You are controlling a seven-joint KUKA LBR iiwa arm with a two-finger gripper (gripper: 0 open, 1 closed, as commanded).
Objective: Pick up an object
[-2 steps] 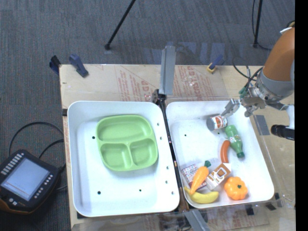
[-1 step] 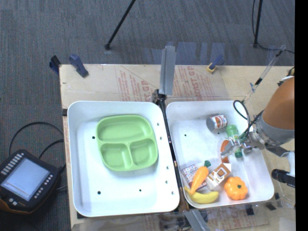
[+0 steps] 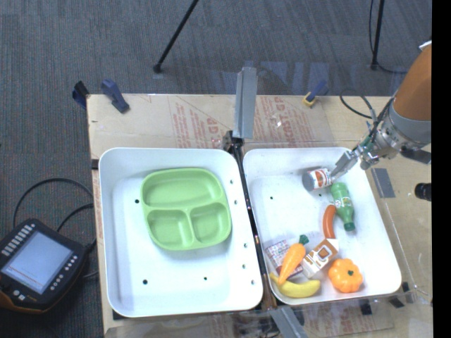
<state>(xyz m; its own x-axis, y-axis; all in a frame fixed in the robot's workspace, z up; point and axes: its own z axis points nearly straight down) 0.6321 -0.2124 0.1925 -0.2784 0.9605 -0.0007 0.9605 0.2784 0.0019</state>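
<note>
The right bin (image 3: pixel 282 164) holds several objects. A silver can with a red label (image 3: pixel 318 179) lies on its side near the bin's far right. My gripper (image 3: pixel 342 166) reaches down from the right, and its tip is just right of the can and close to it. I cannot tell whether it touches the can. A green bottle (image 3: pixel 343 205) lies just below the can, with a red sausage (image 3: pixel 328 221) beside it. Toward the front lie a carrot (image 3: pixel 292 258), a banana (image 3: pixel 300 288), an orange pumpkin (image 3: pixel 345 275), a small brown carton (image 3: pixel 320 254) and a packet (image 3: pixel 274 248).
The left bin (image 3: pixel 123 259) holds a green divided plate (image 3: pixel 187 208). A grey upright post (image 3: pixel 245 104) stands behind the seam between the bins. A teach pendant (image 3: pixel 35 263) lies on the floor at left, and blue clamps (image 3: pixel 114 94) sit on the bench's far edge.
</note>
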